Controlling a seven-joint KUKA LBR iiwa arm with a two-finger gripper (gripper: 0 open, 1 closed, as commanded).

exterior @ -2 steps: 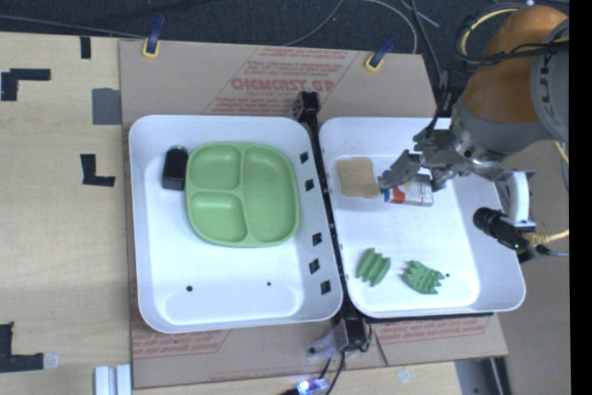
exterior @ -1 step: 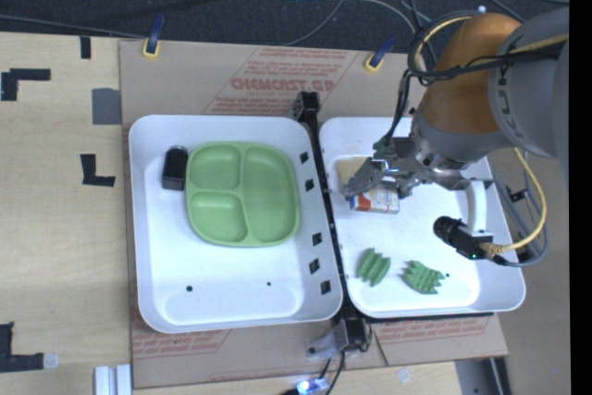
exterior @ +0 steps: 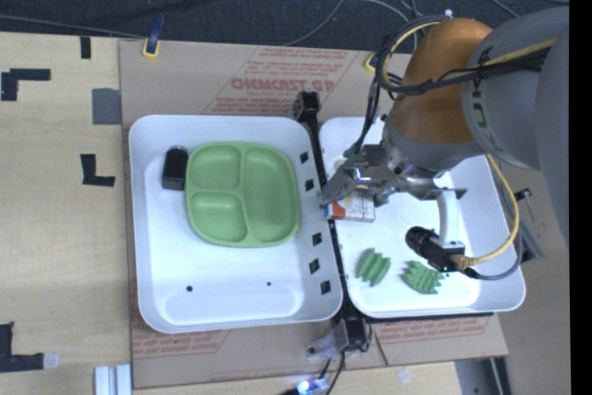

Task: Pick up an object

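Claw [exterior: 347, 188] over right bin's [exterior: 490, 291] left edge (near divider)

Claw [exterior: 344, 191] over small box [exterior: 354, 211] in right bin [exterior: 495, 291].

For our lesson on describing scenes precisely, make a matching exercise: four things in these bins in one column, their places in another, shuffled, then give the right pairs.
Things:
1. green divided plate
2. black block
3. two green ridged pieces
4. hand

Places:
A. near edge of the right bin
B. middle of the left bin
C. over the right bin's left edge, by the divider
D. left bin, touching the plate's left side

Pairs: 1-B, 2-D, 3-A, 4-C
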